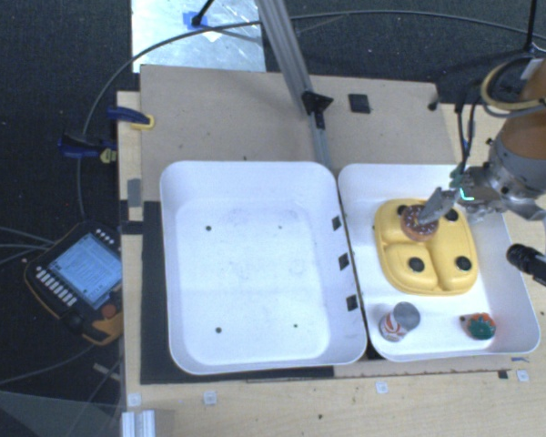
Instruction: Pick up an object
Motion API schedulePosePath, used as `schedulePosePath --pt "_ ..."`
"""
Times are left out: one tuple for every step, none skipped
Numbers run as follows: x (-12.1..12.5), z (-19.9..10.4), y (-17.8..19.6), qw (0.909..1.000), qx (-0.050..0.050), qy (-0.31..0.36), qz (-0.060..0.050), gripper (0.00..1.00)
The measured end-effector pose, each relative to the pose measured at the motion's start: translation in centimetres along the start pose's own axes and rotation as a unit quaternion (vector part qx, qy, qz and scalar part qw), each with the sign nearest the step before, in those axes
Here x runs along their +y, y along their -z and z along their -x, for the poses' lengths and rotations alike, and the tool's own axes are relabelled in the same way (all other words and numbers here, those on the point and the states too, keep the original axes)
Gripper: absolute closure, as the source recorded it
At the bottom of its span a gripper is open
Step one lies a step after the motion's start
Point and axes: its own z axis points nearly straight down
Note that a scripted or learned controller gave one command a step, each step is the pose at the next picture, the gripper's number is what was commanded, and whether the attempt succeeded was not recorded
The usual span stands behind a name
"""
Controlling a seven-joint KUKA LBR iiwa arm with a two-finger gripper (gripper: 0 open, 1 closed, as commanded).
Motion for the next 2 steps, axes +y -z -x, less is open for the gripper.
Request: schedulePosePath --pt "0.1 0.0 0.1 1.0 0.0 0.0 0.002 0.0" --pt "1.1 -0.3 -5.1 1.0 0.0 0.0 0.0 0.0"
